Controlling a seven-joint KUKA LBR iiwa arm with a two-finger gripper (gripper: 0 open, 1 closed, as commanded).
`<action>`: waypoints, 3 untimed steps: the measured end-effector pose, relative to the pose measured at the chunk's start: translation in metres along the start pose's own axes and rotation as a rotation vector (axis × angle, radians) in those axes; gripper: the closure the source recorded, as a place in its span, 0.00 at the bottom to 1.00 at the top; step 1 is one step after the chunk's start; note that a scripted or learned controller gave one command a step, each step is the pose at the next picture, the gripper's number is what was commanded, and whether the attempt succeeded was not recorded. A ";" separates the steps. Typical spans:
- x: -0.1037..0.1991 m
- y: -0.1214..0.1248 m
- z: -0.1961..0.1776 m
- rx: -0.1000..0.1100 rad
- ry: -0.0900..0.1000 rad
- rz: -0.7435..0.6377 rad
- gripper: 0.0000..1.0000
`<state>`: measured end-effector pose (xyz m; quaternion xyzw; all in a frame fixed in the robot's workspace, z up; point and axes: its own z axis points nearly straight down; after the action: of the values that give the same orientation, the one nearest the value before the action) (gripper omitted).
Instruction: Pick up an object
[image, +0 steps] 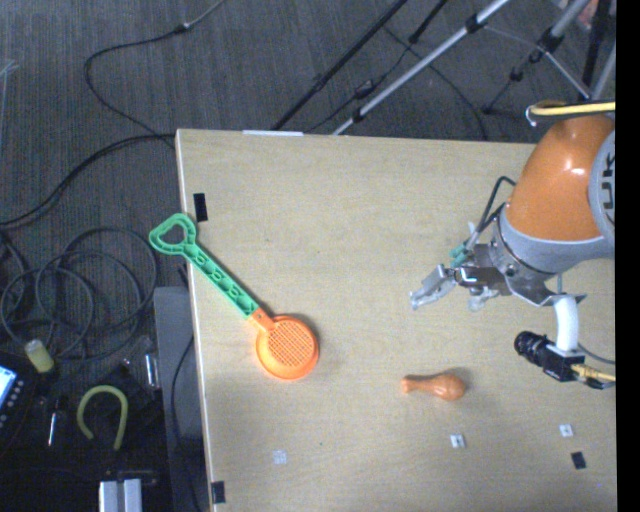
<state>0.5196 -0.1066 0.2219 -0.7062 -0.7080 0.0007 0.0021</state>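
A small orange drumstick-shaped toy lies on the light wooden bench top, towards the front right. A toy sieve with an orange round head and a green handle lies at the left, its handle pointing to the back left edge. My gripper hangs over the right part of the bench, a little behind the drumstick toy and well right of the sieve. Its fingers stand open with nothing between them.
The grey arm with its orange band fills the right side. A black cable plug hangs below the wrist. Small markers dot the front of the bench. Cables and stands lie on the floor to the left and behind.
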 end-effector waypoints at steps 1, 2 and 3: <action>-0.078 0.030 0.036 -0.001 -0.002 0.028 0.00; -0.074 0.088 0.131 -0.002 -0.002 -0.116 0.00; -0.008 0.146 0.137 -0.004 -0.003 -0.315 0.00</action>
<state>0.6655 -0.1140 0.0841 -0.5863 -0.8101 0.0001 -0.0005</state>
